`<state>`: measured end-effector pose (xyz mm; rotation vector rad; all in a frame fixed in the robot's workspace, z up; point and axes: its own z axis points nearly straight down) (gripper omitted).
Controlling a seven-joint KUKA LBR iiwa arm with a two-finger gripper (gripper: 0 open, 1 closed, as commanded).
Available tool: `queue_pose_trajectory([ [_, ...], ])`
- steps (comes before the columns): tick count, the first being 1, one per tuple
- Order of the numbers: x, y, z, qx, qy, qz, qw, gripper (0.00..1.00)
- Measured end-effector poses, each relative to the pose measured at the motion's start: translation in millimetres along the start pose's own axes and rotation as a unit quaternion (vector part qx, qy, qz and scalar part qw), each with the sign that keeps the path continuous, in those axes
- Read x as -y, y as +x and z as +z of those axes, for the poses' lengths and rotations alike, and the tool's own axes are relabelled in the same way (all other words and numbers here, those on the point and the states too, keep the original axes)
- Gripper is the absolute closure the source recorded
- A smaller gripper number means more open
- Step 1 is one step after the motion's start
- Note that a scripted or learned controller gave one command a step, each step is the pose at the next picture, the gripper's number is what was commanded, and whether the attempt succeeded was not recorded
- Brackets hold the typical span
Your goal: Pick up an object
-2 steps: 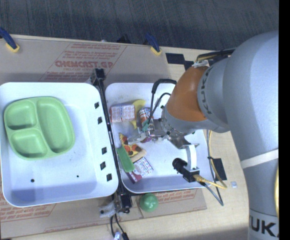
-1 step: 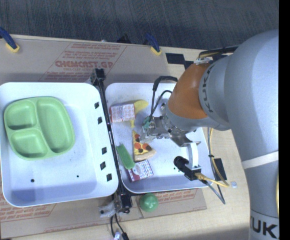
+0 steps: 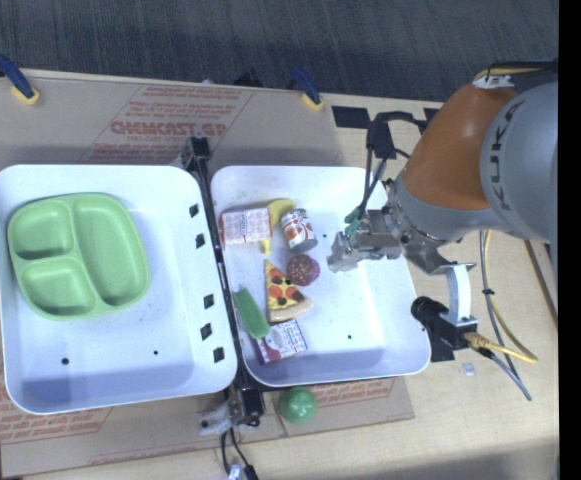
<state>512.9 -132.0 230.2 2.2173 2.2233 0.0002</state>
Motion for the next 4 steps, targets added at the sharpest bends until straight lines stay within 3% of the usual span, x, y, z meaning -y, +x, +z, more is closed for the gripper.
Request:
queue_pose_trajectory([
  [1,0.1,0.3,0.5,0.0,0.0,0.0,1.0,0.0],
  [4,0.2,0.3,0.6,0.0,0.001,0.0,1.0,0.0],
])
